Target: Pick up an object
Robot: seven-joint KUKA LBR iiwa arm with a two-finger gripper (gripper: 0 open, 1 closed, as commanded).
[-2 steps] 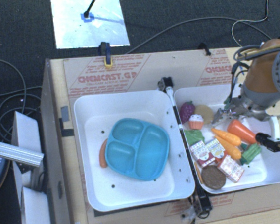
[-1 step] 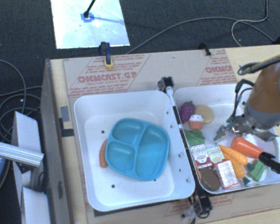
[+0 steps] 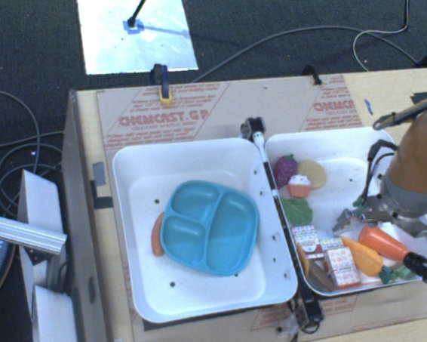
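Over the right bin point(image 3: 326, 164), at about four o'clock from the middle of the counter point(image 3: 213, 98), our arm point(image 3: 423, 159) hangs low with the tool point(image 3: 370, 214) just above the toy food. We cannot tell how wide the tool stands, and nothing shows in its hold. Candidates crowd that bin: an orange carrot point(image 3: 382, 242) at five o'clock of the tool and just beside it, a yellow piece point(image 3: 363, 258), small boxes point(image 3: 329, 257) at seven o'clock, a green leafy piece point(image 3: 296, 211) at nine, a cupcake point(image 3: 299, 186) and a purple piece point(image 3: 285, 169) at ten. The left bin point(image 3: 150, 287) carries a blue divided plate point(image 3: 208, 226). We judge ourselves at the approach step; next we must settle squarely over one item, likely the carrot, and descend.
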